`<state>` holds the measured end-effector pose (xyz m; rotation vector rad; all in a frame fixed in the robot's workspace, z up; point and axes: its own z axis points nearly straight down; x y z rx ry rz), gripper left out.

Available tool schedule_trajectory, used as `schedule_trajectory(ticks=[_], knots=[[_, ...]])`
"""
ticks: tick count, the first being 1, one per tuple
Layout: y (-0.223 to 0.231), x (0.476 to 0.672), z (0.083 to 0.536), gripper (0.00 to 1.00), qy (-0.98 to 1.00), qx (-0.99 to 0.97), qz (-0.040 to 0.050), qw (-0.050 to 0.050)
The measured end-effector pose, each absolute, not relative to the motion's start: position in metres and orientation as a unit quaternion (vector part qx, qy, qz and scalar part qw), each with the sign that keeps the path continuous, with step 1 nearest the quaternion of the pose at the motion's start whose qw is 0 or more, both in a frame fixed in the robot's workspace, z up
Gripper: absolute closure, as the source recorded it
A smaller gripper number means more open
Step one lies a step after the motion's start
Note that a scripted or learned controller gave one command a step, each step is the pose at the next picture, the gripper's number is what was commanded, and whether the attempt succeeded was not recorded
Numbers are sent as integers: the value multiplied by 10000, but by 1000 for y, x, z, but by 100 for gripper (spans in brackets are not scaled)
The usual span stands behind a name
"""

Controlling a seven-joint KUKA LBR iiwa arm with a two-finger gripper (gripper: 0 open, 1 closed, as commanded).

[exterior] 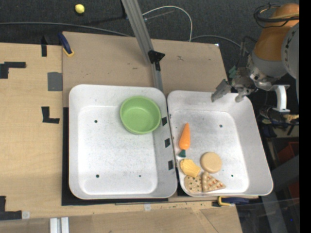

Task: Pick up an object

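Task status: the pick has not begun, judging by the layout. No object is lifted; every candidate item lies on a bin floor.

Left bin (85, 144): holds one green bowl (140, 114), upright, near the upper right corner of that bin, close to the divider wall.

Right bin (243, 144): holds the small items, grouped along its left and lower-left side. An orange carrot (184, 136) lies lengthwise just beside the left wall. Below it sits a yellow ridged piece (190, 168), next to a round tan disc (211, 162). Two cracker-like pieces (204, 183) lie at the lower edge, touching or nearly touching each other (exact contact cannot be resolved).

Tool: the gripper (227, 95) hangs over the upper right corner of the right bin, well apart from the carrot and the other items. Its two fingers are spread, with a visible gap between them and nothing in that gap. It touches no object.

Remaining work, as a judgement: select a target, travel down and left to it, descend, grip, and lift
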<state>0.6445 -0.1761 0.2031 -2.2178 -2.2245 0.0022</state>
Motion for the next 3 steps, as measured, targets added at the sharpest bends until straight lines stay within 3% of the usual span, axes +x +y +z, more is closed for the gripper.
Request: schedule_trajectory(ticks=[1, 3], knots=[[-176, 644, 203, 0, -7080, -7062, 10, 2], [-177, 643, 94, 0, -7080, -7062, 27, 28]])
